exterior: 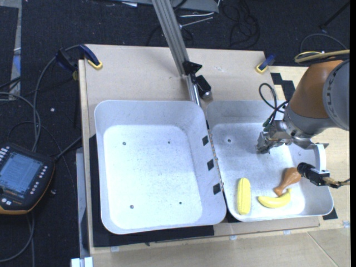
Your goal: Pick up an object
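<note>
1. Overhead, the arm (320, 96) is reaching in from the right, its orange band sitting above the wrist, and is leaning over the right bin (233, 121).
2. Its hand (266, 143) is hanging low over the bin's middle floor; whether it is open or closed cannot be told from this angle.
3. Nothing is showing between its tips, and it is sitting well apart from the items below.
4. Three items are lying along the near side of the right bin: a corn cob (243, 195) lying lengthwise near the bin's left wall, a banana (274, 201) curving just beside it to the right, and a brown drumstick (287, 179) touching or nearly touching the banana's upper end.
5. A black plug (311, 174) on the arm's cable is hanging just right of the drumstick.
6. The left bin (111, 115) is sitting alongside on the bench (139, 71), its edge overlapping the right bin's.
7. A pendant (19, 177) is lying on the floor at far left.
</note>
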You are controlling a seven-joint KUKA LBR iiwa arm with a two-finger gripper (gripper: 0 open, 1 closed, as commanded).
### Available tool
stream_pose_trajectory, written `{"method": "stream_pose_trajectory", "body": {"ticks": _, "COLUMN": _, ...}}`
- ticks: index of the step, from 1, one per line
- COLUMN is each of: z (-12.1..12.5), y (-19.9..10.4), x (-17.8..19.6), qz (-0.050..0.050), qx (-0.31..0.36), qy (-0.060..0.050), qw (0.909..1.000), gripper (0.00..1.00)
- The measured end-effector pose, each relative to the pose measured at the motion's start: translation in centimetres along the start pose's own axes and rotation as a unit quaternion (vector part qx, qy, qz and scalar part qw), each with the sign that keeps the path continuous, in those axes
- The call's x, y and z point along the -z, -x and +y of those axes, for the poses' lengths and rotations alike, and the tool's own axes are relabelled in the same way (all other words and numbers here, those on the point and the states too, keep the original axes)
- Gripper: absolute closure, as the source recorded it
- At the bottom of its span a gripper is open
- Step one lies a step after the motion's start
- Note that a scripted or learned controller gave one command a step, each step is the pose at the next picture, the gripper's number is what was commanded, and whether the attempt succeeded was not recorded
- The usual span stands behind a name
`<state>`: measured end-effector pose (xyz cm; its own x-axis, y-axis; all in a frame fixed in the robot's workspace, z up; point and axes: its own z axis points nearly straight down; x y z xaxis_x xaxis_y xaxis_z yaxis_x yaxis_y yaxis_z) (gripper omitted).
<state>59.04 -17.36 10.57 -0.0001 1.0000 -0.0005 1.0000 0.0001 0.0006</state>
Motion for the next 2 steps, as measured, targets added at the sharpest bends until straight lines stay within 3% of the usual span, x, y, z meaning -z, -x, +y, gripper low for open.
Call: {"method": "stream_pose_trajectory", "body": {"ticks": 2, "z": 0.0, "y": -0.5, "x": 10.5, "qz": 0.0, "qx": 0.0, "qy": 0.002, "qw": 1.0, "gripper": 1.0}}
